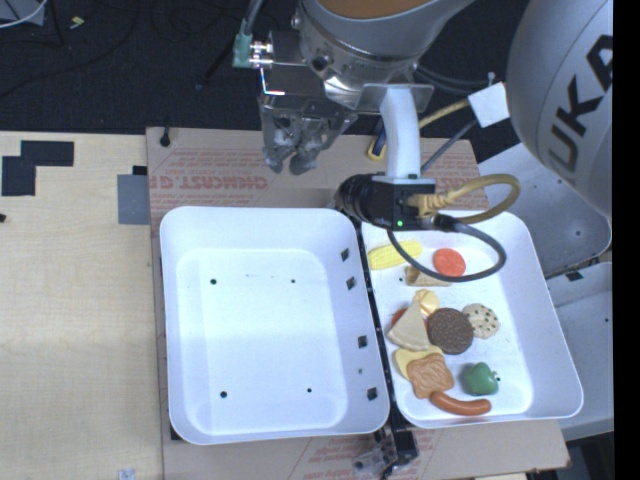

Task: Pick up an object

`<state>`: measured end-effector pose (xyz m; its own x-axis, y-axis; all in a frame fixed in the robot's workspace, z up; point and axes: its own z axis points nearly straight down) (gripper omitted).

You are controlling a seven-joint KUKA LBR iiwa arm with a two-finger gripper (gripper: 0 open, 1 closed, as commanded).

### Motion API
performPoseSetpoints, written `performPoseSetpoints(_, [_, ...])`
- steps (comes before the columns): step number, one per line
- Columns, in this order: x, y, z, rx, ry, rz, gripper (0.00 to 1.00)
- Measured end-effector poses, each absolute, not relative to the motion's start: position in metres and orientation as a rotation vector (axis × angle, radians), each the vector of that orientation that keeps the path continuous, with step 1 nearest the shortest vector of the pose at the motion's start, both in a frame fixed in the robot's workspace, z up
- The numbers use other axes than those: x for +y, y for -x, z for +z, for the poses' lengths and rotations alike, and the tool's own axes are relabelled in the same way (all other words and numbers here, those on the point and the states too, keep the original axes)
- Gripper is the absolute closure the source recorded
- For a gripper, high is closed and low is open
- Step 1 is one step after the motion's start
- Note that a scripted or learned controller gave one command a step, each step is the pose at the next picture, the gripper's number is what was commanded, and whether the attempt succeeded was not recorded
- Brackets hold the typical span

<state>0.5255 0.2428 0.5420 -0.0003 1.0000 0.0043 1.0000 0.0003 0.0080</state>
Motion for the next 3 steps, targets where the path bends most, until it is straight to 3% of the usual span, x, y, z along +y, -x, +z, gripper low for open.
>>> performPoseSetpoints(1, [0.233, -0.5, 0.351, 2.225, -2.228, -0.031, 1.0])
performPoseSetpoints(2, [0.225, -0.478, 0.48, 2.22, -2.22, 0.015, 1.0])
performPoseSetpoints(3, [0.244, -0.476, 0.53, 2.223, -2.22, 0.005, 1.0])
